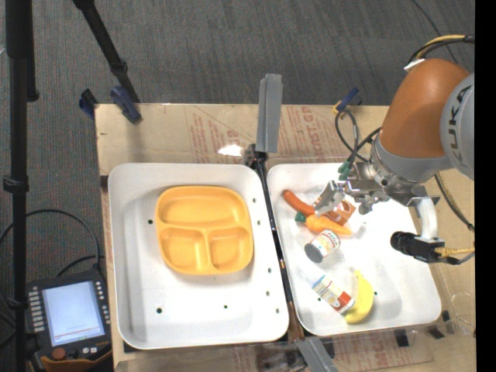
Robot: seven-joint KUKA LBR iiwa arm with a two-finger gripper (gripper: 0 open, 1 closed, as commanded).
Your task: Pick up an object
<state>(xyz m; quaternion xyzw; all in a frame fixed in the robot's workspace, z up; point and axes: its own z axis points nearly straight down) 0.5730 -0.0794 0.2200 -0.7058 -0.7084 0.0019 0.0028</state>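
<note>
My gripper (333, 197) hangs low over the upper left part of the right bin (403, 297). It is right above a cluster of small objects: a red-orange sausage-like piece (297, 201), an orange carrot with a green tip (325, 225) and a small orange block (345, 210) partly hidden beneath it. A small can with a colourful label (322, 245) lies just below the carrot. Nearer the front lie a small bottle (332, 293) and a yellow banana (361, 300), touching each other.
The left bin (132, 285) holds a yellow divided plate (205, 229). A grey upright post (269, 115) stands behind the seam between the bins. A black cylinder with cables (412, 245) hangs off the arm over the right bin's right side.
</note>
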